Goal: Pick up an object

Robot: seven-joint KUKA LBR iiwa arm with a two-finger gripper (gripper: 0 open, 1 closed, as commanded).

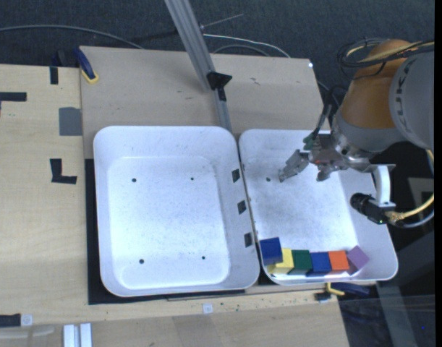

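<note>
Small coloured blocks lie in a row along the near edge of the right bin [278,143]: a blue block [270,249] on a yellow one [282,264], then green [301,260], blue [320,262], orange [338,260] and purple [357,256]. My gripper [307,167] hangs over the upper middle of that bin, well back from the blocks. Its two fingers [291,168] are spread apart with nothing between them.
The left bin [105,194] sits beside the right one, sharing a raised rim. A metal pole [192,35] slants in from the top toward the bins' junction. Cables and a black fitting [369,207] hang at the arm's right.
</note>
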